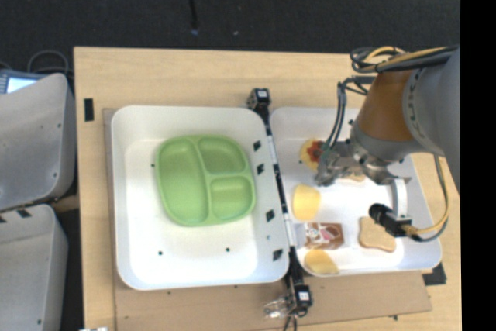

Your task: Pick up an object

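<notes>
At the near edge of the bench (194,306), a small dark clip-like fitting (298,295) sits at the joint between the two bins. Just beyond it, in the right bin (422,256), lie a pale yellow rounded piece (322,262), a small brown-and-white packet (324,234) whose print is too small to read, and a tan toast-shaped piece (377,235). A yellow cup-like object (306,201) lies on its side just beside the divider. Farther in, a red and yellow item (312,152) rests near the bin's far part. The gripper (332,170) hangs low over the bin between the yellow object and the red item; whether its claw is wide or narrow cannot be told, and nothing is seen held. The left bin (132,244) holds a green divided plate (206,180), bearing no visible lettering.
</notes>
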Motion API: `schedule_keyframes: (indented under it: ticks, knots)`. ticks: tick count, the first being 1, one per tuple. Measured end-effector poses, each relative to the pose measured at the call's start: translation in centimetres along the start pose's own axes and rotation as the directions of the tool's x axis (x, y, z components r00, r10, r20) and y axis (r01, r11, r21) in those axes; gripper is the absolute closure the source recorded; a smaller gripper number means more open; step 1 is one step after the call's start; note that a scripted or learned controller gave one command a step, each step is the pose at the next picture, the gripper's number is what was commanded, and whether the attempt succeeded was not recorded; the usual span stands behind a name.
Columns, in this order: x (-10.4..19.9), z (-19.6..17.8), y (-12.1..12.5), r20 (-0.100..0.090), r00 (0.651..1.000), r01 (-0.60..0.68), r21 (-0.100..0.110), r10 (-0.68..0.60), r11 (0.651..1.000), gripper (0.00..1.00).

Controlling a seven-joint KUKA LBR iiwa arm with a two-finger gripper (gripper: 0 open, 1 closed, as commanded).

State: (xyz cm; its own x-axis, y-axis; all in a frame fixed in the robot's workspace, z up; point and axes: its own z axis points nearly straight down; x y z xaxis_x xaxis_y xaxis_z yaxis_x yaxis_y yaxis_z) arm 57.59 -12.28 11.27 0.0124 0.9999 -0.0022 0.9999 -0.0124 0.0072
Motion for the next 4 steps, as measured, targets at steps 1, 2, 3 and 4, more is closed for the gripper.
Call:
schedule_keyframes:
  ticks: [1, 2, 3, 4]
  knots:
    - [-0.5, -6.0, 1.0, 0.0, 1.0, 0.011, 0.0, -0.011, 1.0, 1.0]
    - [-1.1, -12.3, 0.8, 0.0, 1.0, 0.016, -0.001, -0.016, 1.0, 1.0]
    - [-1.2, -12.5, 0.9, -0.001, 1.0, 0.015, 0.004, -0.015, 1.0, 1.0]
    - [3.5, -12.5, 1.5, -0.003, 1.0, 0.018, 0.007, -0.018, 1.0, 1.0]
